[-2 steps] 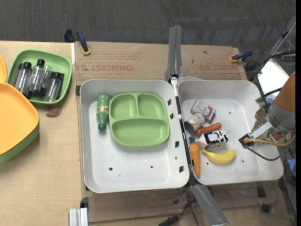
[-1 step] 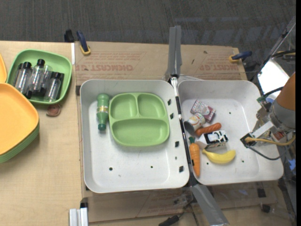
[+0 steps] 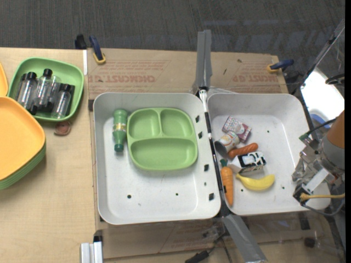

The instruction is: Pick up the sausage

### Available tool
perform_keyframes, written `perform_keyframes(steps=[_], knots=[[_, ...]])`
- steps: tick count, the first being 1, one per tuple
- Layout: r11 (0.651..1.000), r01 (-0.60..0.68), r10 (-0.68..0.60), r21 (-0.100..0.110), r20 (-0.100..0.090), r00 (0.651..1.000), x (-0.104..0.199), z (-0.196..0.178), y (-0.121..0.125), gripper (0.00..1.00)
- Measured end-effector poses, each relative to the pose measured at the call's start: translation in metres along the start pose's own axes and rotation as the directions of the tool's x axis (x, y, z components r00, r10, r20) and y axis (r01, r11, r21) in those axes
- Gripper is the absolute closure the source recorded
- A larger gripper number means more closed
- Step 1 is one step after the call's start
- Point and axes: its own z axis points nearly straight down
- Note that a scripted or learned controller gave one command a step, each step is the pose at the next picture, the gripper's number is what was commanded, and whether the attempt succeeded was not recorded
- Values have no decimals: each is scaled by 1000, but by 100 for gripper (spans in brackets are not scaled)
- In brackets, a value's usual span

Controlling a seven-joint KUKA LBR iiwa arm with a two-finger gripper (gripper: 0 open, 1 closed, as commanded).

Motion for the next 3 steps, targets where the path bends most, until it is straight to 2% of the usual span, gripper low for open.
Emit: perform_keyframes(steps=[2,3], knots=[[1000,-4,4,5,3,1000,-1,-16,0,100],[898,-441,441,-2,0,898,28,0,-35,100]])
